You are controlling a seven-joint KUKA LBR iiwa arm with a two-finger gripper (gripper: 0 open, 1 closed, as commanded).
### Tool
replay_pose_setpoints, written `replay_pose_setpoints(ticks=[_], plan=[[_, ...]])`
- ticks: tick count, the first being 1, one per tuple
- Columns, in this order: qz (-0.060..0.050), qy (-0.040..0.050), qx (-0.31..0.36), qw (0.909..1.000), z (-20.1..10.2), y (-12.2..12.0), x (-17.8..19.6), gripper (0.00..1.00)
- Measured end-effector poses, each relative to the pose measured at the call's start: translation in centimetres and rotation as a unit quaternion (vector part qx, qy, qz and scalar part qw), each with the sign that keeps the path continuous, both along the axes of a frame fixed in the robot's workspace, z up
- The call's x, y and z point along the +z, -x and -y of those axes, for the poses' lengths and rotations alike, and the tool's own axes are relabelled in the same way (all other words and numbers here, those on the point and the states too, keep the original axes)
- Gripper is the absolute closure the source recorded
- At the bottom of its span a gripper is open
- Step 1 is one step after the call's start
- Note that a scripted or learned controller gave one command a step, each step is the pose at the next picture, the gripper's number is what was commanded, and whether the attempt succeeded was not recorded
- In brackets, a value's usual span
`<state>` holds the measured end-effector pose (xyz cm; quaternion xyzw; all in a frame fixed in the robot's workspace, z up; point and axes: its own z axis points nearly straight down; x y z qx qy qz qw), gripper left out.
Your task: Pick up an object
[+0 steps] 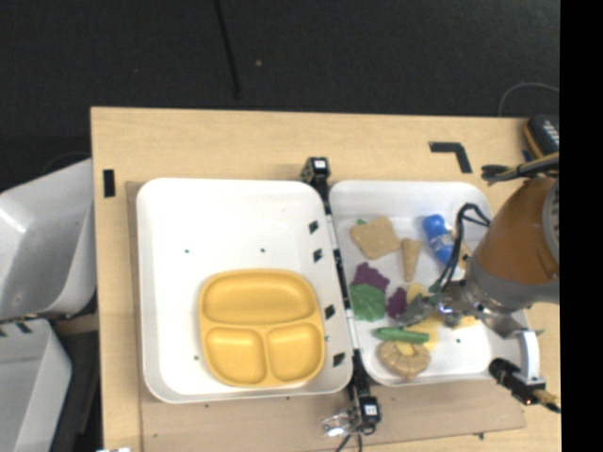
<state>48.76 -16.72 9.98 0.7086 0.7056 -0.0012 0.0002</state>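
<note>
The right bin (pixel 377 201) holds several toy foods: a tan bread slice (pixel 375 238), an ice-cream cone (pixel 411 257), a blue bottle (pixel 434 234), purple grapes (pixel 370 276), a green leafy piece (pixel 368 302), a green bean pod (pixel 400 333) and a beige pastry (pixel 404 359). My gripper (pixel 435 304) hangs low over the bin's middle right, just right of a small purple piece (pixel 398 300) and above the pod. The arm's orange band (pixel 516 238) rises to its right. Nothing can be made out between the fingers.
The left bin (pixel 188 224) carries a yellow divided tray (pixel 261 328) at its front. Clips sit along the wall between the bins (pixel 332 281). Black cables and a bracket lie on the bench at the back right (pixel 452 153).
</note>
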Motion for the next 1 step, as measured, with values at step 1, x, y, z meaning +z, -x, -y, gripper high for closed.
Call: replay_pose_setpoints(ticks=[1], plan=[[0.003, -0.0005, -0.001, 1.0, -0.16, -0.3, 1.17, 1.0]])
